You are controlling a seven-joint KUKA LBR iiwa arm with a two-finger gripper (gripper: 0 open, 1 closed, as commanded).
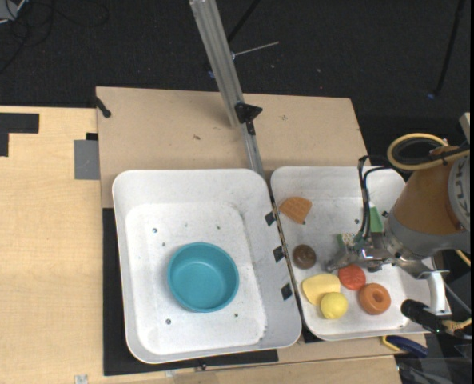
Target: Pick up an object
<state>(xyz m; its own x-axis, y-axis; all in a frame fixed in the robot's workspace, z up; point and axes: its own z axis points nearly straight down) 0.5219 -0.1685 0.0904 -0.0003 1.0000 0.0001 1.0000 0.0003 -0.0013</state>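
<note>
**Bench and its two white bins**

A tan bench [300, 126] carries two shallow white bins side by side. The right bin [320, 184] lies directly beneath the gripper [350, 253], its bare far corner just beyond the tool. The left bin [141, 190] sits well away from the gripper, on the side opposite the arm, its edge touching the right bin's. A slanted metal rail [219, 50] rises from the bench beyond the bins, far from the tool

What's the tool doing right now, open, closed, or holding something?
Tool: low in the right bin, just above the red tomato-like piece; open or closed cannot be told, and nothing is seen held.
</note>
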